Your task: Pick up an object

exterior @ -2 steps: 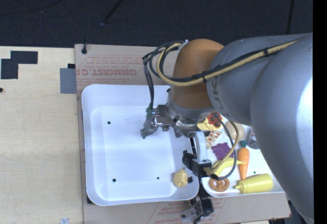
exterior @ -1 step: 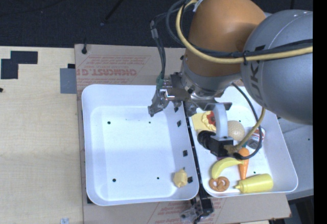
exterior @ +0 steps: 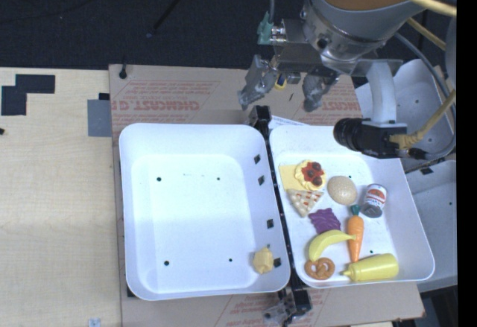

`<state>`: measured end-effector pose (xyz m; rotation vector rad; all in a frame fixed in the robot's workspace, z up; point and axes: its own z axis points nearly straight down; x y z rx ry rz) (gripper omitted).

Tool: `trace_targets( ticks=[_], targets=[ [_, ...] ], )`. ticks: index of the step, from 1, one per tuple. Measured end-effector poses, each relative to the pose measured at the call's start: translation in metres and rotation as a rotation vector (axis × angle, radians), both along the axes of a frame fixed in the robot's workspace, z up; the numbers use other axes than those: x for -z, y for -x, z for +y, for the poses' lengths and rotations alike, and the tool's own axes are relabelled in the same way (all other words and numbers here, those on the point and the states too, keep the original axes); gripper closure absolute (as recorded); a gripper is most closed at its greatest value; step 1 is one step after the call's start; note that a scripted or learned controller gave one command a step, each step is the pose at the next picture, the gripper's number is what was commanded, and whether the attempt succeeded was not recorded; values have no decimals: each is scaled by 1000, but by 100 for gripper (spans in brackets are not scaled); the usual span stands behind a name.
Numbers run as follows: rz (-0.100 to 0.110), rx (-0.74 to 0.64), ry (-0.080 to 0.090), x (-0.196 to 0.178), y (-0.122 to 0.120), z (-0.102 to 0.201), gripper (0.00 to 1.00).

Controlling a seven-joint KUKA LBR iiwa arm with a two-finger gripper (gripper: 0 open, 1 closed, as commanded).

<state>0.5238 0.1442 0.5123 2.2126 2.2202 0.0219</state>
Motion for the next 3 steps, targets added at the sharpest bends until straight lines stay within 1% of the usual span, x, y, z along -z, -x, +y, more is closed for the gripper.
trace_targets(
  ticks=[1,2,3],
  targets=[
    [17,-10,3,-27,41,106,0],
    [23,-6,9,-34,39,101,100],
    [34,4,15,201,43,89,100]
  ],
)
